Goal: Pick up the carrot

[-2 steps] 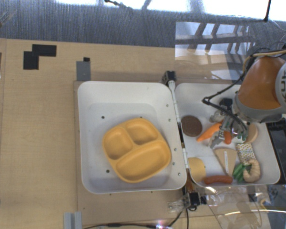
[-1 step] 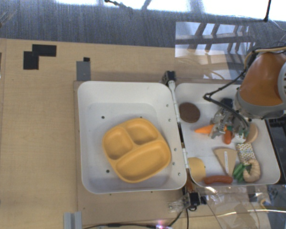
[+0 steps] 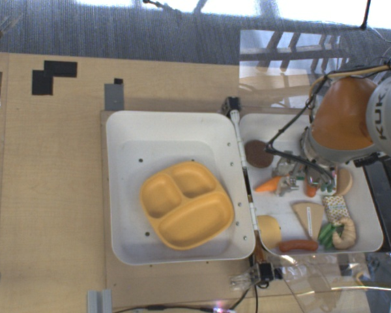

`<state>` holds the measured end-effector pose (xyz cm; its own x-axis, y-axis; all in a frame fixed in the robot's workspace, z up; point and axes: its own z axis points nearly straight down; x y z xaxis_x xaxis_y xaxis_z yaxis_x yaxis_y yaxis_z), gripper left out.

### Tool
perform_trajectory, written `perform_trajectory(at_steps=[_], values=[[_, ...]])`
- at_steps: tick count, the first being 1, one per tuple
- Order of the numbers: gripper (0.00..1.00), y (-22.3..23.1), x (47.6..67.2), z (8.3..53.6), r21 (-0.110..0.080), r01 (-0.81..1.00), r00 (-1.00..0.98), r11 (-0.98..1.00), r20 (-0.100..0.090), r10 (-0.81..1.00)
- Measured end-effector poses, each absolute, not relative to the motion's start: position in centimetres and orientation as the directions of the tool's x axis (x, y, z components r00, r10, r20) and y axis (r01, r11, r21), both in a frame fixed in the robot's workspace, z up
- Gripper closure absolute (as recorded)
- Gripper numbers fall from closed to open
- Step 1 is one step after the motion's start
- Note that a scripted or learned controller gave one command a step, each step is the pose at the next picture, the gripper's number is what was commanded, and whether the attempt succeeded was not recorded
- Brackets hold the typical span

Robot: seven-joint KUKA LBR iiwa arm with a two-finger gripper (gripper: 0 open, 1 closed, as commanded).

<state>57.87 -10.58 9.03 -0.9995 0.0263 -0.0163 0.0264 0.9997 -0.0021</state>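
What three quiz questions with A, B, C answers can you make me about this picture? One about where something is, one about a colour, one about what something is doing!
1. Where is the carrot?
A. In the right bin
B. On the yellow plate
C. On the floor

2. What colour is the divided plate in the left bin?
A. Blue
B. Yellow
C. Green

3. What is the end effector doing?
A. Resting on the plate
B. Hanging over the left bin
C. Down in the right bin, just beside the carrot

Answers:
1. A, the orange carrot lies near the left wall of the right bin.
2. B, the three-part plate is yellow.
3. C, the arm reaches down with its tip right next to the carrot.
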Motion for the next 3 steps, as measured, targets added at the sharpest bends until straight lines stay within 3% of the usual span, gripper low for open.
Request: perform_trajectory(at_steps=[1,3], values=[[0.00,-10.5,57.9,9.1,-0.002,0.026,-1.000,1.000,-0.018,0.026],[0.00,-11.4,59.8,8.9,0.007,0.642,-0.767,0.767,-0.011,0.642]])
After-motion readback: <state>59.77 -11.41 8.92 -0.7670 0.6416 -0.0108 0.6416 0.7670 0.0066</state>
